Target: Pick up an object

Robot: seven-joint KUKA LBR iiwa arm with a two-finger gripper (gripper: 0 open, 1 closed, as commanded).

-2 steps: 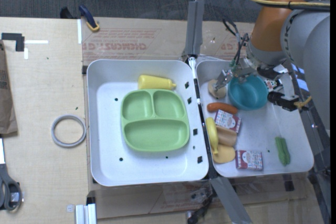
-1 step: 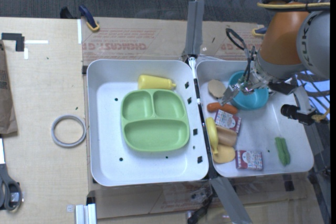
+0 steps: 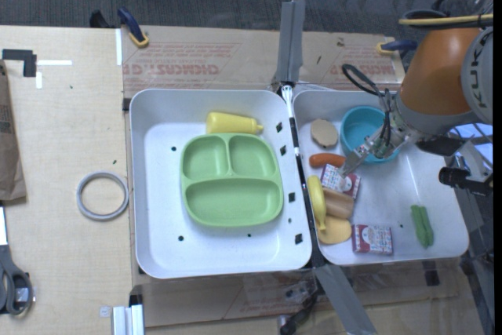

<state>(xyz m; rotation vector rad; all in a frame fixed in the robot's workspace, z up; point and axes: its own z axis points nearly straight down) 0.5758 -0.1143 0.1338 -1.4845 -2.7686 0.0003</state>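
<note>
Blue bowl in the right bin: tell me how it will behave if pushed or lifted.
The blue bowl looks like thin plastic, so probably light and stiff. Its round, smooth wall may slip from a pinch. Pushed, it would likely slide into the sausage.

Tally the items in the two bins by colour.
Green: 2, divided plate, small pickle-like piece
Yellow: 2, bottle, banana
Blue: 1, bowl
Red/orange: 1, sausage
Tan: 3, cookie, bun, round piece
Printed packets: 2
Total: 11

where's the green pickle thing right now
In the camera view, the green pickle lies in the right bin near its right edge, right of the small red carton.
</note>
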